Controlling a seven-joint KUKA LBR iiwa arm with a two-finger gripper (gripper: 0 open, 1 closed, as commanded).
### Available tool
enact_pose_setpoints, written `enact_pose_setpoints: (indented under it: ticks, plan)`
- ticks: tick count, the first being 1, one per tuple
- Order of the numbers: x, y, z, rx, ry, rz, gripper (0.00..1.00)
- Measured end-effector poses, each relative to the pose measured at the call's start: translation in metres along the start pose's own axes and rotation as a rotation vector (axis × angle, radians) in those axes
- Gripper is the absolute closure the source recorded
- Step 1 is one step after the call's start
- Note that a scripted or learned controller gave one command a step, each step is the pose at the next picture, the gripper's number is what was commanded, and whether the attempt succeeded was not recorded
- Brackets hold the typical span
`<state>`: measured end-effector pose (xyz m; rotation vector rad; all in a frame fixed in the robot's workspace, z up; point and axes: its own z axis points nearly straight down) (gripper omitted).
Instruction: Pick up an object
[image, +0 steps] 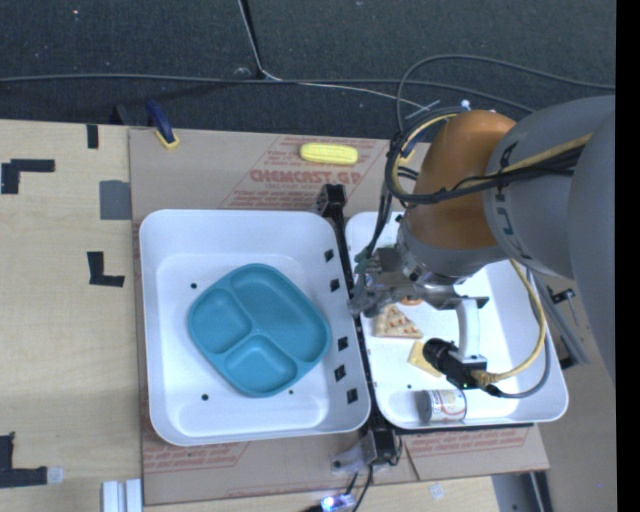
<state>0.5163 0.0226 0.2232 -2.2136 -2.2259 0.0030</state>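
Grey metal marks the gripper (372, 296) we see low in the right bin (545, 398); its grasp state we cannot tell. At its 4 o'clock lies a pizza slice (397, 323) (a small can (441, 405) beyond). A blue tray (258, 328) occupies the left bin (170, 235).

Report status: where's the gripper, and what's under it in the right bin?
Gripper low over right bin's left edge, finger state unclear. Pizza-slice toy just beside it, not seen held. Can near front wall. Blue tray in left bin.
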Motion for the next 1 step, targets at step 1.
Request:
enact_pose_setpoints:
  ticks: [1]
  plan:
    - [0.0489,0.0071,0.0077,0.000,0.001,-0.001,1.00]
